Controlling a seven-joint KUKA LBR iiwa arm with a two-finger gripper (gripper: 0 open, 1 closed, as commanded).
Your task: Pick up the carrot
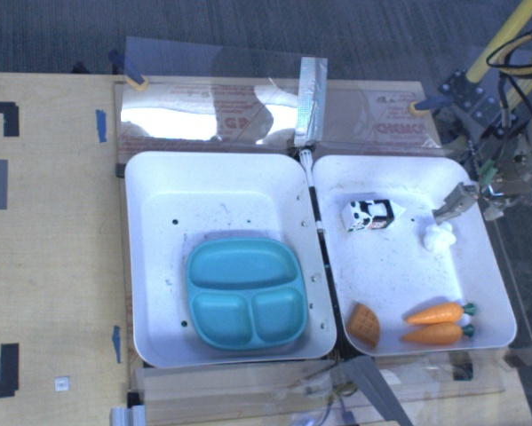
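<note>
An overhead slanted view of a pale wooden worktop [52,238] carrying two shallow white bins side by side; places are given from the pincer [452,204], which hangs at the far right corner of the right bin [399,264], a grey tip pointing down and left over the bin's rim; whether it is wide or narrow cannot be told from this angle, and nothing shows between its tips.

Nearest the viewer, and well apart from the pincer toward the near edge of the same bin, lie two orange carrots with green tops, touching, one behind the other: the front carrot [436,333] and the rear carrot [436,313]; both lie flat, tops pointing right; neither touches the pincer. To their left, at the near left corner of the right bin, sits a small brown waffle-textured piece [365,325].

Farther back, just below and left of the pincer, a small white lump [439,236] rests on the bin floor; further left at about the pincer's own depth lies a black-and-white cow-patterned toy [369,215].

Across the divide, well to the pincer's left, the left bin [159,202] holds a teal divided plate [245,293]; beyond both bins stands a clear plastic panel [212,114] with a strip of silver tape [310,100].
</note>
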